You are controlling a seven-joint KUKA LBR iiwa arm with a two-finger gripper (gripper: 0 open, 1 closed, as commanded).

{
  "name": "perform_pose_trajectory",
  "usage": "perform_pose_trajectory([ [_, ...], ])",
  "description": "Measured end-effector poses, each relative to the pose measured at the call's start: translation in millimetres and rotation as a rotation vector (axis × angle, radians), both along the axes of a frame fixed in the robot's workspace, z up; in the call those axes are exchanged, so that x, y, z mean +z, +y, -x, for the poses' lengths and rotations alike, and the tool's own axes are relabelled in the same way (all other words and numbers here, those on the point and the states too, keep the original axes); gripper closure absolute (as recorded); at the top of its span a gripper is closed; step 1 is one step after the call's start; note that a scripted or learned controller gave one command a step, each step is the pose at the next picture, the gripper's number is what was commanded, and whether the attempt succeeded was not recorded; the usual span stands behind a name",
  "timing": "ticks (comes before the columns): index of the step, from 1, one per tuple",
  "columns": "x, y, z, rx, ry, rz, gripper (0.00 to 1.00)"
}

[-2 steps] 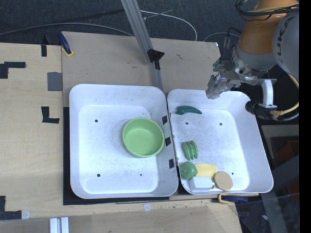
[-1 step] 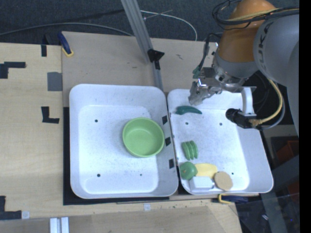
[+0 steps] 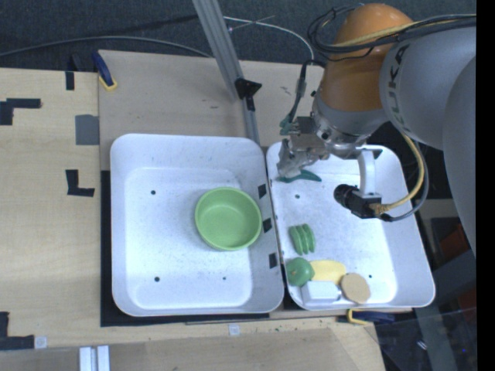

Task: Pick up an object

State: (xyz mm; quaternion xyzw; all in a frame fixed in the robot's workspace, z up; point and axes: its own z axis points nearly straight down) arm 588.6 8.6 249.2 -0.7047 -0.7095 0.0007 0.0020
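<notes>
My gripper (image 3: pixel 295 163) hangs over the far left corner of the right bin (image 3: pixel 387 230), pointing down. Directly beneath its tip lies a small teal object (image 3: pixel 303 176), partly hidden by the gripper; whether they touch is unclear. Further toward the near side of the same bin rest a green ridged piece (image 3: pixel 302 238), a round green item (image 3: pixel 300 270), a yellow piece (image 3: pixel 329 269), a white block (image 3: pixel 323 291) and a tan disc (image 3: pixel 356 287).
The left bin (image 3: pixel 147 207) holds a green bowl (image 3: pixel 228 219) near its right side. A grey pole (image 3: pixel 224 45) slants across the bench behind the bins. A black cable part (image 3: pixel 352 199) dangles from the arm over the right bin.
</notes>
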Motion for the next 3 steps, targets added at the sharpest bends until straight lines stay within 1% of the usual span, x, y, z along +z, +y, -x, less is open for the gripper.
perform_pose_trajectory([
  [1, 1.9, 47.9, 24.6, 0.000, 0.000, 0.000, 1.00],
  [2, -4.3, 91.2, 45.9, 0.000, 0.001, 0.002, 1.00],
  [3, -4.0, 88.5, 44.9, -0.004, -0.001, 0.002, 0.00],
])
